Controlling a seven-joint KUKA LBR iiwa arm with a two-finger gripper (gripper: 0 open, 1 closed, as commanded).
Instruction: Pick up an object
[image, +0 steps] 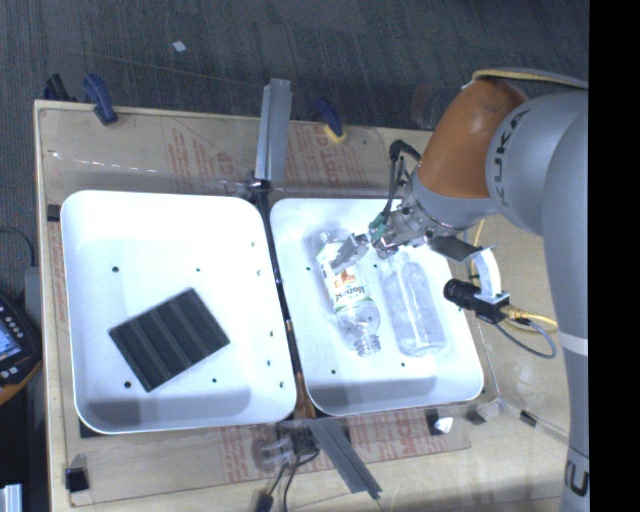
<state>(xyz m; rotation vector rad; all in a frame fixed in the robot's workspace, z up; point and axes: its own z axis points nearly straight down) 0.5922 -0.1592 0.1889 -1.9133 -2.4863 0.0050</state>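
The gripper (383, 237) hangs low over the right white bin's (455, 375) far edge, its grip impossible to judge, touching the top of a labelled clear plastic bottle (348, 288) mid-bin.

Arm (520, 120) reads "KUKA"; bottle label (347, 283) print seems too blurred to read.

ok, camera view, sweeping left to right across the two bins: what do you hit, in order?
Left bin → dark ribbed pad → right bin → labelled bottle → clear bottle → arm's orange band.
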